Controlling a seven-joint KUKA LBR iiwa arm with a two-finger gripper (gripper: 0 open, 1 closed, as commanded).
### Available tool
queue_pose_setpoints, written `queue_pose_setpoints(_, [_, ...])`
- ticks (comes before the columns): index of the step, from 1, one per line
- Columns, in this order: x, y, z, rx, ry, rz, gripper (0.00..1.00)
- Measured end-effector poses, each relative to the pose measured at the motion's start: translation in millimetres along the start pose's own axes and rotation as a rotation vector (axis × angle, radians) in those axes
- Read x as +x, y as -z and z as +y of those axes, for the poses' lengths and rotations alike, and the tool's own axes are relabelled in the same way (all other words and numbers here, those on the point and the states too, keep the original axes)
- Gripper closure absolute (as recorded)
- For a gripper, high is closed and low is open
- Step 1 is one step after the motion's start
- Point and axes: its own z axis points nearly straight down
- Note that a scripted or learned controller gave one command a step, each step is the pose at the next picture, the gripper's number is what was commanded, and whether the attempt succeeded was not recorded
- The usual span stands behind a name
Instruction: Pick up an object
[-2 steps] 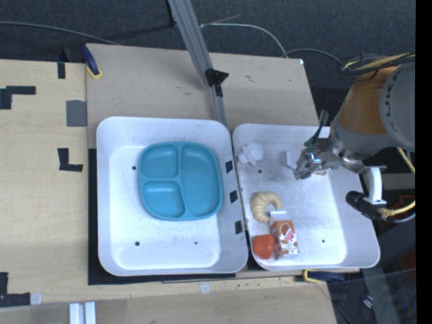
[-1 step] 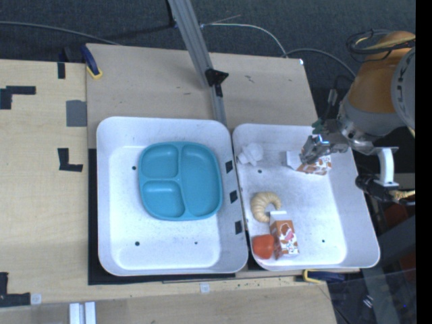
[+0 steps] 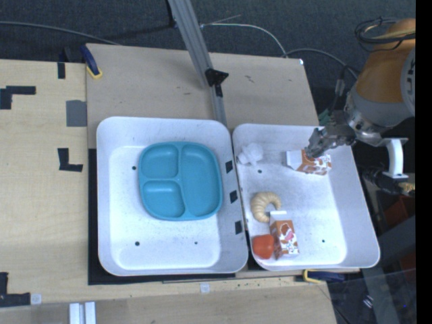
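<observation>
We see the gripper touching a glossy orange-and-white packet, its grip unclear. Below the packet lies a curved, matte croissant.

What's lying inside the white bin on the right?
The right bin holds a crumpled white scrap, a croissant, a small carton beside a red tomato-like thing, and an orange-white packet under the gripper, which covers part of the packet.

1 fixed camera views the bench from above at a slant, taking in the 2 white bins fully, with the arm at the right edge.
</observation>
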Motion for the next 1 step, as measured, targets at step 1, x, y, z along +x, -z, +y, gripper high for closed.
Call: queue_pose_setpoints(1, [63.6, -2.4, -5.0, 0.003, 0.005, 0.002, 1.00])
